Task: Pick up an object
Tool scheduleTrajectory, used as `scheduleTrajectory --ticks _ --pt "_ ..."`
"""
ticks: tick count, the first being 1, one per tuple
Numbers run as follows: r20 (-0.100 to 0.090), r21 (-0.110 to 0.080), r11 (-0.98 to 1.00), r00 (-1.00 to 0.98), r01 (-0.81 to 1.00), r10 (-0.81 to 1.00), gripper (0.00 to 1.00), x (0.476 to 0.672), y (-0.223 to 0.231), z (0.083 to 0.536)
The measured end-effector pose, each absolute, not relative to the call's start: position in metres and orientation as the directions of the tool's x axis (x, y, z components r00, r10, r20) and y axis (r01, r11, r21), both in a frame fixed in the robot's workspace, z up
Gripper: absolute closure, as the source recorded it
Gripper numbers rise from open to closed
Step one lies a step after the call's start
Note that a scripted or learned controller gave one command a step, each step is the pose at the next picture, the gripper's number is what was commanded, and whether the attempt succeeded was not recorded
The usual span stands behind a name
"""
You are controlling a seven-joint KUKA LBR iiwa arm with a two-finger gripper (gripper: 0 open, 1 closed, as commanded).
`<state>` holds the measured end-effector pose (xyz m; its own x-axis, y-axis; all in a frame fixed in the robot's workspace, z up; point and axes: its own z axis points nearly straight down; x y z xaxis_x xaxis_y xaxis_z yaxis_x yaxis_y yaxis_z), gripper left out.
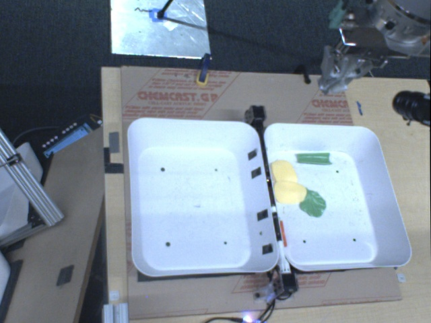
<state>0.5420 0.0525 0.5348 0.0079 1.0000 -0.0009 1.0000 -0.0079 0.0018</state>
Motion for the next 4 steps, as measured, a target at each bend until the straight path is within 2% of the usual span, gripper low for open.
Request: scheduleTrajectory --ticks 1,2,3,4 --pt "0.000 0.002 -0.004 0.004 1.000 1.000 1.00 0.484 -0.003 0.536" --pt "-0.003 0.004 -0.008 0.008 1.000 1.000 1.00 0.486 -0.100 0.535" --pt "-0.004 0.004 -0.007 0.007 1.000 1.000 1.00 0.493 -0.183 0.535" --pt "-0.004 0.006 0.002 -0.002 1.000 1.000 1.00 0.569 -0.207 0.535"
